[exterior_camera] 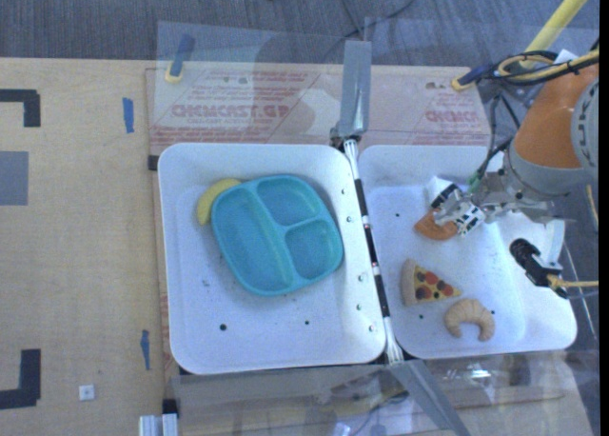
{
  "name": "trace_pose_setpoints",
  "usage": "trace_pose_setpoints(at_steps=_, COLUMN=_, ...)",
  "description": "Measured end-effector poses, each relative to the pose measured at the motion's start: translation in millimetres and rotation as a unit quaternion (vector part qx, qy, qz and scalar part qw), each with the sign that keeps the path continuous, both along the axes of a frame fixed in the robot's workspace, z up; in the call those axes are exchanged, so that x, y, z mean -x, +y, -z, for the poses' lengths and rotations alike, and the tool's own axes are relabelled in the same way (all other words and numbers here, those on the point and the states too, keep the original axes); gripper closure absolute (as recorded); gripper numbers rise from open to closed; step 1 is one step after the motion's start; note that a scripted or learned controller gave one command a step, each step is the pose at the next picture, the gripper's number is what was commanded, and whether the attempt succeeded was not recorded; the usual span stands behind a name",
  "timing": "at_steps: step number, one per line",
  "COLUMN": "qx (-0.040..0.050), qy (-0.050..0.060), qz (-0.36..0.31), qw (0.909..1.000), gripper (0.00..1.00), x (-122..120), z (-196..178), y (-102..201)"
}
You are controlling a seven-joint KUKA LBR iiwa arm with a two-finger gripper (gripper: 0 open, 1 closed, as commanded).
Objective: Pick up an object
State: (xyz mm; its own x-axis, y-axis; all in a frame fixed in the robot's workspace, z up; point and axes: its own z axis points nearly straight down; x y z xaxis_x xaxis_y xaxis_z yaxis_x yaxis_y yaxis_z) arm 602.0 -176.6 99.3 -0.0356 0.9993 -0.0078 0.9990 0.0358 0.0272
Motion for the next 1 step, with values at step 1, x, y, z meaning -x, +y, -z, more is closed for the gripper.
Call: trace_pose_setpoints(at_steps=1, qx=-0.0006, qy=0.008, qz=-0.027, qw=0.9996, gripper=0.00, x=-36.6, z=1.5, y=-3.8)
